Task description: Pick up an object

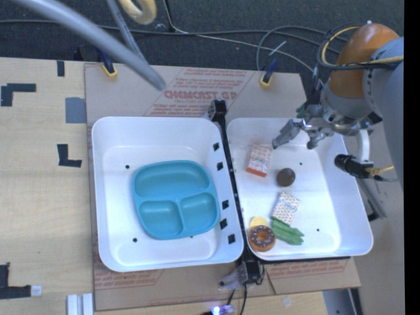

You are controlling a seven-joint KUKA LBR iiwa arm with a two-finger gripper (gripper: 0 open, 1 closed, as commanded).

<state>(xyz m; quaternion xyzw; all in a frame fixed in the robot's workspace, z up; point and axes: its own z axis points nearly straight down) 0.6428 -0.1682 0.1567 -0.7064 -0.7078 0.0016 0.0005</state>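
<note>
the small box [258,159] lies right of frame centre in the right bin [341,202], long axis near vertical, slightly tilted. the gripper [298,135] hovers upper right, fingers spread, holding nothing, apart from the box.

The cardboard sheet [197,90] under the two bins carries red printing. The largest line reads approximately "CHEMCAST", followed by two or three characters that appear to be "GP"; the lines of smaller red print above and below it are too small to read. The small box [259,159] in the right bin [341,205] bears red and orange printing that is illegible. The patterned packet [285,207] shows no readable characters.
</note>
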